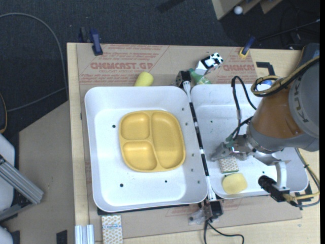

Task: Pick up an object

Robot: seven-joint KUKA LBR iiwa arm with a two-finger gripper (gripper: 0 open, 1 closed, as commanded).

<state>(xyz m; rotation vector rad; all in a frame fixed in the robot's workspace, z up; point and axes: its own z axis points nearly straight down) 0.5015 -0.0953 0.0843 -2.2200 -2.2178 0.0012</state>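
left bin (101,151): yellow divided plate (151,140) fills the middle, bare floor all round it | right bin (216,103): arm (284,118) and gripper (223,154) cover the centre, patterned square (229,164) and yellow round piece (234,183) crowd the near corner, far part open | black cable (238,98) loops across the far part

Left bin (101,136): white plastic, smooth, faint sheen. Right bin (213,105): same. Divided plate (152,140): yellow plastic, smooth, semi-gloss. Bench top (122,62): pale board, matt, printed red. Arm (284,116): orange band satin; grey casing smooth, matt. Small patterned pad (229,164): textured, woven-looking. Pale yellow lump (234,183): soft matt.
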